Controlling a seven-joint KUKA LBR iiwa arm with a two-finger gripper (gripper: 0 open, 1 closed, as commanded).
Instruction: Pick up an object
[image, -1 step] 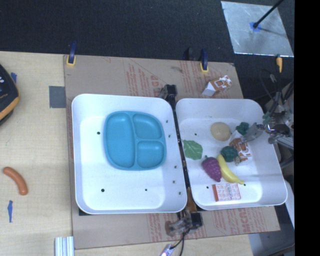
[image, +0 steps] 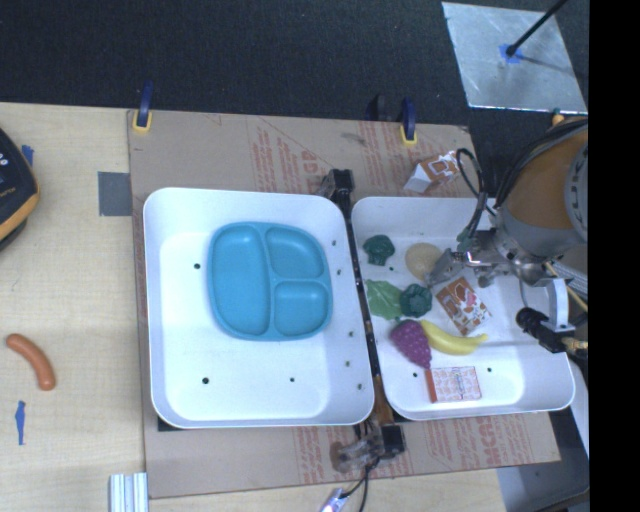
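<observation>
The right bin (image: 520, 385) holds several toy foods: a tan round piece (image: 422, 258), a small dark green piece (image: 378, 248), a light green leaf (image: 382, 297), a dark green broccoli (image: 416, 298), purple grapes (image: 410, 340), a yellow banana (image: 452, 340), a red-and-white snack packet (image: 463, 303) and a red printed card (image: 453, 383). My gripper (image: 455, 262) reaches in from the right. It hangs low just right of the tan piece and above the snack packet. Nothing is visibly lifted.
The left bin (image: 160, 300) carries a blue divided plate (image: 268, 280). An orange sausage (image: 32, 360) lies on the bench far left. A crumpled wrapper (image: 432, 172) sits behind the right bin. A black-and-yellow device (image: 12, 190) is at the left edge.
</observation>
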